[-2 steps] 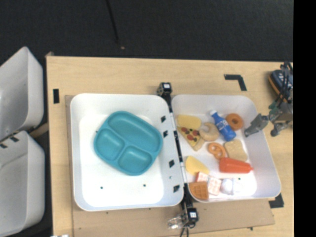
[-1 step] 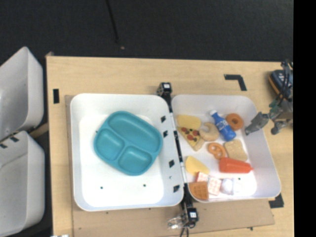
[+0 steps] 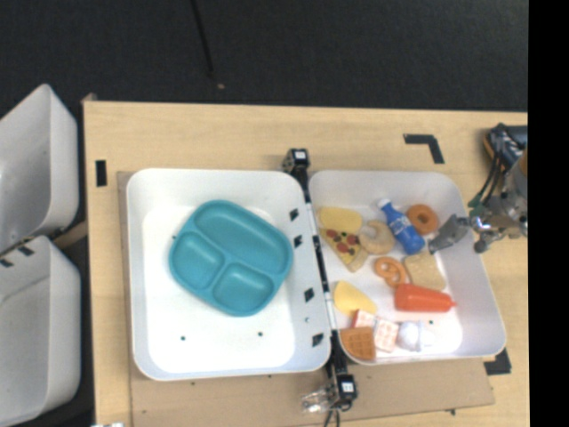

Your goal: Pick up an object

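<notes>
- The arm [image 3: 508, 185] was cut off at the right, leaving a wrist part and cables.
- The gripper [image 3: 452, 234] was a small grey blur over the right bin's [image 3: 484, 327] rim — its fingers unreadable.
- The small toys [image 3: 391, 334] at the bin's near edge overlapped — too small to name.

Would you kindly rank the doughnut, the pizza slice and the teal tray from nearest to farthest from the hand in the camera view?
1. Doughnut, right bin, closest to the hand.
2. Pizza slice, right bin's left side.
3. Teal tray, left bin, farthest.
</notes>
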